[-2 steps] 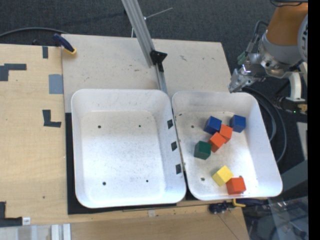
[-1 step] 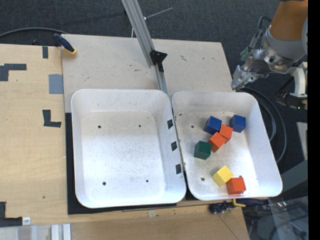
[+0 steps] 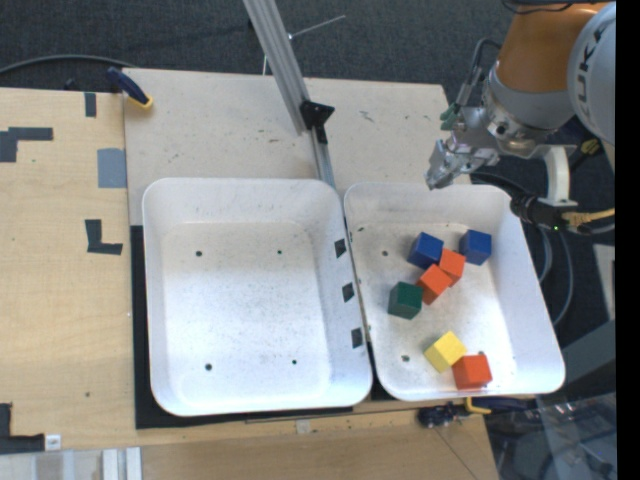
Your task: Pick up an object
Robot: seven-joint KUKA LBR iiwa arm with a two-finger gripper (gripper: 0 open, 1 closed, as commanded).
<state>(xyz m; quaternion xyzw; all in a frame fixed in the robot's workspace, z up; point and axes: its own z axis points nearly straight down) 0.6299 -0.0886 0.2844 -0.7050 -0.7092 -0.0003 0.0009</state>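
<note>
Six small blocks lie in the right bin (image 3: 520,268), any of which could serve as the object to pick up. A dark blue block (image 3: 426,249) sits near the middle of the bin's far half, with a second blue block (image 3: 476,245) a little to its right, nearer the right wall. Two orange blocks (image 3: 442,274) lie touching each other just below the dark blue one, and appear to touch it as well. A green block (image 3: 405,300) rests just beside the lower orange block, toward the bin's left wall. Near the front edge, a yellow block (image 3: 445,350) and a red-orange block (image 3: 472,370) sit corner to corner. The left bin (image 3: 160,268) stands alongside, sharing the middle divide.

The gripper (image 3: 447,171) hangs above the far edge of the right bin, near its far left corner, well apart from every block. Nothing is seen between its jaws; whether they are spread or pressed together cannot be told at this angle.

Judgement of risk: the blocks are crowded. A descent on the blue, orange and green cluster could land a jaw on a neighbouring block instead of beside the target, pushing the group apart or pinching two at once. The front pair lies close to the bin wall, where a jaw might strike the rim. The lone blue block at the right looks the least obstructed.
</note>
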